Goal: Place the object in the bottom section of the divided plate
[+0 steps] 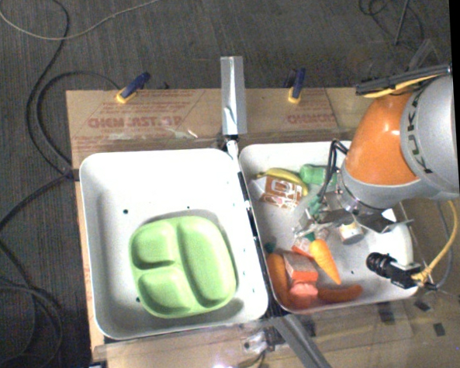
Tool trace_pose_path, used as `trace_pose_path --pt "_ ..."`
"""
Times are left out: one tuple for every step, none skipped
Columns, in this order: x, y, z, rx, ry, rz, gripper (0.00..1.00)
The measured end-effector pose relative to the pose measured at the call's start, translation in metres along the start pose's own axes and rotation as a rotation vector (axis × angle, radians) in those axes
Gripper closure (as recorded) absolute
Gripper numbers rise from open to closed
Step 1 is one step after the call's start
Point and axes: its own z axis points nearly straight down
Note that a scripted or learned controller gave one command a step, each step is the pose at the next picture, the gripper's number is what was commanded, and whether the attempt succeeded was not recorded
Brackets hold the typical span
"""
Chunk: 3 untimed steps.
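The claw [320,227] is lowered into the right bin [399,282], over the toy food heaped at the bin's 6 to 9 o'clock; whether it is parted or has hold of anything cannot be told. The carrot [325,261] lies just beneath. The green divided plate [184,264] waits in the left bin [105,179], kept apart as target. "KUKA" is partly readable on the arm [414,145]; the red print on the table's cardboard [140,119] is illegible.

Two white bins [93,226], one divided plate [184,264], perhaps six toy foods [322,259].
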Motion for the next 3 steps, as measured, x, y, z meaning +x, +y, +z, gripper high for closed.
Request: trace_pose_path --pt "0.069 -0.016 -0.025 0.000 0.004 -0.041 1.00" --pt "0.128 0.007 -0.017 0.001 0.002 0.095 1.00" --pt "0.186 0.015 -0.065 -0.001 0.001 -0.092 1.00"
